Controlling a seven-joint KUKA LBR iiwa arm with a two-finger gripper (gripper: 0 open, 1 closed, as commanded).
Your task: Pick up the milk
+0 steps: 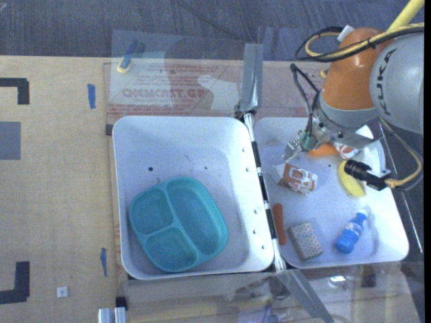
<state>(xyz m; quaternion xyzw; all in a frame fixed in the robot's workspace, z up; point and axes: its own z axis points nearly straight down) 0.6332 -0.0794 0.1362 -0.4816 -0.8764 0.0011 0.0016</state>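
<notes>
Camera view: milk carton [297, 178] lies tipped in right bin [390, 247], just below-left of gripper [296, 147]. Jaw state: cannot tell. Carton likely light, stiff cardboard, slightly crushable; grip across flat sides.

Open floor lies left of the milk [297, 179] toward the right bin's [397, 251] left wall; the pincer [296, 147] crowds its far side.
</notes>
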